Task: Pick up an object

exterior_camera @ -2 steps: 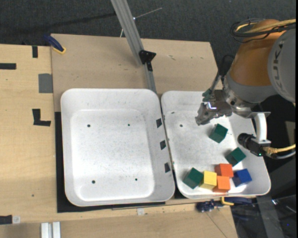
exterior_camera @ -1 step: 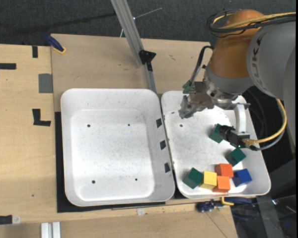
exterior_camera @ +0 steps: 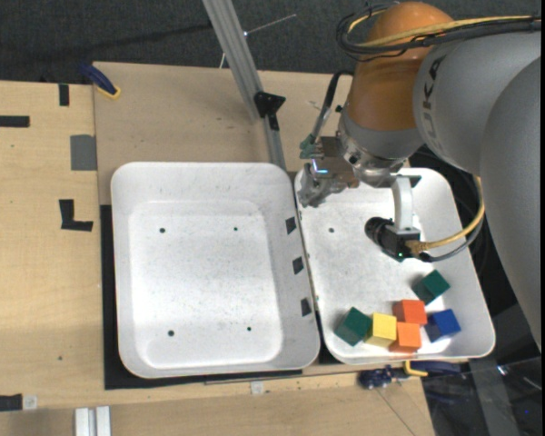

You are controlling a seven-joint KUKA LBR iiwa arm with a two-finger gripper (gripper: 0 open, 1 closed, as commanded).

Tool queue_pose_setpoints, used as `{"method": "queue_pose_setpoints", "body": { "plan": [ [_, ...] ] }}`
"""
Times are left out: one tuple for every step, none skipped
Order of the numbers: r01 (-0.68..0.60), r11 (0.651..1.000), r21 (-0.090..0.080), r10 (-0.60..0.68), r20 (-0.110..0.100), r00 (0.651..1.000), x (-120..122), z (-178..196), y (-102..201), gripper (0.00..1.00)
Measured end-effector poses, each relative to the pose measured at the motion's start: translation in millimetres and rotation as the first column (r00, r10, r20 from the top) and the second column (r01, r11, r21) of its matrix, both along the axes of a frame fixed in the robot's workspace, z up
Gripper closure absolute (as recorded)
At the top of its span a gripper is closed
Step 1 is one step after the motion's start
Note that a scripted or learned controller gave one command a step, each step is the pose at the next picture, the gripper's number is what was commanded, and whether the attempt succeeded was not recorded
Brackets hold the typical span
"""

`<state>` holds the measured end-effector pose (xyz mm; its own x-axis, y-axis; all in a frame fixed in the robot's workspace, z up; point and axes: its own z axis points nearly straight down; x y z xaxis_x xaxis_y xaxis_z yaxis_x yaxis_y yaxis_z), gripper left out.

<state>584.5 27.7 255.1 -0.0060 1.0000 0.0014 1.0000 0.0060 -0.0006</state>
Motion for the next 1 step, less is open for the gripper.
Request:
{"method": "queue_pose_setpoints", "body": {
  "plan": [
    [0.001,1.000,-0.001,-0.001,0.000,1.000,17.7,-4.5,42.0,1.00]
  ]
}}
